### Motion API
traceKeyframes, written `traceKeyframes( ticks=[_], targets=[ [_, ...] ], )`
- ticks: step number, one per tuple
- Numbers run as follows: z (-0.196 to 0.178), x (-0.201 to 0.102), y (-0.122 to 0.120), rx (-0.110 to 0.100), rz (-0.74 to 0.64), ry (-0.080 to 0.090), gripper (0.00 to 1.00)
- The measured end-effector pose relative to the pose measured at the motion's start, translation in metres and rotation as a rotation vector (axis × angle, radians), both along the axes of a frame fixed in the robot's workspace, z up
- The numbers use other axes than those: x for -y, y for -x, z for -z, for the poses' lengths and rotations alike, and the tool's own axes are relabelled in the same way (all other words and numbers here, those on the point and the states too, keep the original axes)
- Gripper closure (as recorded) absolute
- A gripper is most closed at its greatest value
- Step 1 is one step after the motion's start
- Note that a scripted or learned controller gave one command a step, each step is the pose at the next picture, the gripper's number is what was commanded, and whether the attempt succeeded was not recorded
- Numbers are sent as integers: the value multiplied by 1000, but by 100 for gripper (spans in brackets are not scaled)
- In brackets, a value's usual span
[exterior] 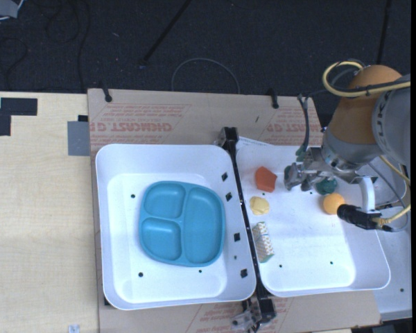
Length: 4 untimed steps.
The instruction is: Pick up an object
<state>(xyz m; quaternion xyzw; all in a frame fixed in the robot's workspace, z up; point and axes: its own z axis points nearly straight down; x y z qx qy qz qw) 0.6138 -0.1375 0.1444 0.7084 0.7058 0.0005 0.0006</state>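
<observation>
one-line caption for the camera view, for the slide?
Grey KUKA arm's gripper over the right white bin, near an orange block, yellow lump and orange ball; blue divided plate in left bin.

Two white bins sit side by side. The left bin [118,179] holds a blue divided plate [182,223]. The gripper [306,177] hangs over the right bin [319,255] near an orange block [265,179].

Arm [374,116]: cut off at right edge. Teal object [326,184]: mostly hidden beneath gripper [301,179]; kind indeterminate. Ridged pale object [263,241] beside bin divider: too small to identify.
</observation>
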Motion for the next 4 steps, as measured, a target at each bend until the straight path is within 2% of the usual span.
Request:
traceKeyframes(
  ticks=[2,3,4],
  targets=[
    [-91,-11,1,0,-5,0,100],
    [-111,-10,1,-2,-5,0,100],
    [-112,-54,7,-5,-6,-2,100]
  ],
)
